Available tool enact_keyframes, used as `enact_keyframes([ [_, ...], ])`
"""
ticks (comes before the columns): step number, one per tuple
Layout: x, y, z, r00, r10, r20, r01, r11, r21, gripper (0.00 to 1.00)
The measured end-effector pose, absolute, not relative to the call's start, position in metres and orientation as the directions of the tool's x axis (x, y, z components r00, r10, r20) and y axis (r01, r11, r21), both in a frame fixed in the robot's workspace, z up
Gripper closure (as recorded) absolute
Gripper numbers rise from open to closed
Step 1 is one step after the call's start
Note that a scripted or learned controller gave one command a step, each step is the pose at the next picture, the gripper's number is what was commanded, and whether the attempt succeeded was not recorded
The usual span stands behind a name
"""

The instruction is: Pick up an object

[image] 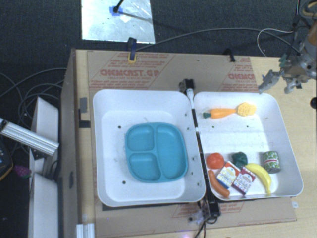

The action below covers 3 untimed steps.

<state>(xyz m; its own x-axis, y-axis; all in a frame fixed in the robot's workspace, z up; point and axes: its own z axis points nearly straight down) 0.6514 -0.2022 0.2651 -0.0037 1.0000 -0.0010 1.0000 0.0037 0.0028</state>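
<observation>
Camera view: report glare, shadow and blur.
Camera view: strong glare on the silver sheet at top; the right bin is washed bright; the gripper looks soft and slightly blurred; the banana and the blue tray stay sharp, with faint shadows.

Blue divided plate (pixel 156 151) in left bin (pixel 106 108); foil sheet (pixel 117 14) beyond the bench.

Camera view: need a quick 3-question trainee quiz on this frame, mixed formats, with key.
1. True or false: the blue divided tray lies in the left bin.
2. Which lies nearest the right bin's far wall? A) banana B) carrot C) green can
3. Fill in: the gripper hovers outside the right bin's far ____ corner.

Key: 1 true; 2 B; 3 right.
</observation>
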Motion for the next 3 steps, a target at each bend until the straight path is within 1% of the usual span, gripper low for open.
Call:
enact_keyframes([
  [1, 0.623, -0.129, 0.209, -0.006, 1.0, 0.001, 1.0, 0.006, 0.0, 0.0],
  [2, 0.666, -0.101, 0.099, -0.002, 1.0, -0.001, 1.0, 0.002, 0.004, 0.0],
  [3, 0.67, -0.089, 0.087, -0.004, 1.0, -0.003, 1.0, 0.004, 0.002, 0.0],
])
